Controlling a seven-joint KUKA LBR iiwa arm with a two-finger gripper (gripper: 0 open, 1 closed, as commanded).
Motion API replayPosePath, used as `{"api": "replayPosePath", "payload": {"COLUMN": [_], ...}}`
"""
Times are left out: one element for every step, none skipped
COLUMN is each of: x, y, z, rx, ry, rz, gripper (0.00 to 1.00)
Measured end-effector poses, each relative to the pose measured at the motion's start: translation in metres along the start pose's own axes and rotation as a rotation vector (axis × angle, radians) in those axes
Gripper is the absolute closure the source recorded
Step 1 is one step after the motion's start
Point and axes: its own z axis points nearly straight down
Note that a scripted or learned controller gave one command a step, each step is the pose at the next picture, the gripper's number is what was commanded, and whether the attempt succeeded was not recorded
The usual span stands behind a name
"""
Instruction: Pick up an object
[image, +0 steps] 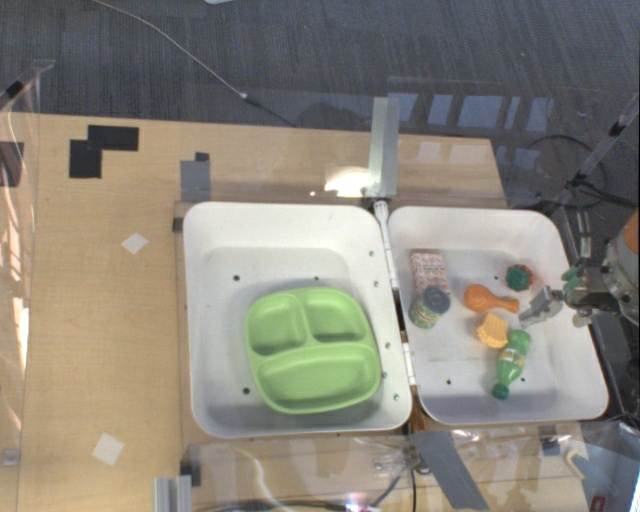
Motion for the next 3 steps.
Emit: {"api": "replayPosePath", "payload": {"x": [0.057,-0.006,-0.006], "y": [0.119,0.077,0.080], "z": [0.074,0.123,0.114], "rx": [0.001,-0.011,-0.016], "ry": [0.000,-0.004,-0.006], "rz": [0.177,-0.145,-0.147], "gripper": [0.00,0.00,1.00]}}
